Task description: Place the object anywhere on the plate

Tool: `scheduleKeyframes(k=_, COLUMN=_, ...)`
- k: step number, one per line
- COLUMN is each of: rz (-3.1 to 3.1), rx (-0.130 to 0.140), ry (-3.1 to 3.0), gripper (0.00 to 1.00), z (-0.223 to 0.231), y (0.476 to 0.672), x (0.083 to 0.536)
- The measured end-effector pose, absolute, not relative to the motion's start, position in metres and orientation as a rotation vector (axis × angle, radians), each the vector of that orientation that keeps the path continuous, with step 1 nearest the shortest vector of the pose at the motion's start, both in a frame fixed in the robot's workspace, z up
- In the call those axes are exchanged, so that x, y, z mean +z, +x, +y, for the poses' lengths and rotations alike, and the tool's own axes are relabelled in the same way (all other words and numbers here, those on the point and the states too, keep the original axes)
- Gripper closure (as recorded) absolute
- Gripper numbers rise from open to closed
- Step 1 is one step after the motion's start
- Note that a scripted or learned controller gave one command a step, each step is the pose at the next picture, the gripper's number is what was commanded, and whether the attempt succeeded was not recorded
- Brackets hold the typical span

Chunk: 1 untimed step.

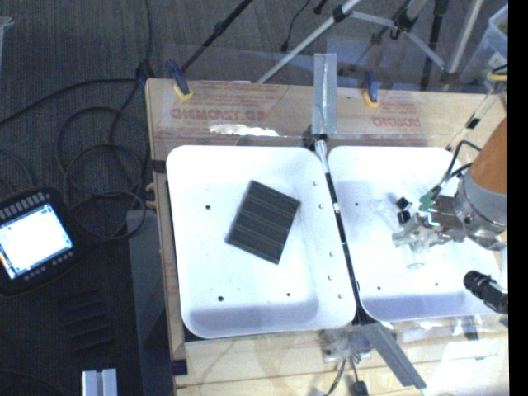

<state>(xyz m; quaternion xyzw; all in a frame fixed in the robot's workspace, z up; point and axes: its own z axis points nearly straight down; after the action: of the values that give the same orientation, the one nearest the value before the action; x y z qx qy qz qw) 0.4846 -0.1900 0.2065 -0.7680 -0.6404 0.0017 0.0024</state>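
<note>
- The gripper [412, 239] hung low over the right bin [375, 291], on the end of the arm [487, 196] that reached in from the side.
- Whether it was wide, narrow or holding something could not be told; its tip was a blur of pale metal and black fittings.
- A faint glassy patch [386, 210] lay just beside the gripper, on its far side from the arm. It may have been the object, but it was too dim to be sure.
- A dark ribbed slab [264, 221] lay flat and skewed in the left bin [206, 291], well apart from the gripper, beyond the wall between the bins.
- That slab looked like the only candidate for the plate, so I judged the step in hand to be the pick-up in the right bin.
- To do it well: come straight down with the object centred in the gripper, and close only once low enough.
- Then lift clear of the wall between the bins before crossing.
- Release low over the slab's middle, since its ribs and skew leave little margin at the corners.
</note>
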Motion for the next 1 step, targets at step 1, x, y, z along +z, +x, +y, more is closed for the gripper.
scheduleKeyframes(k=1, rz=-2.034, rx=0.013, ry=-2.395, gripper=1.00, z=-0.1167, y=0.5160, x=0.1652)
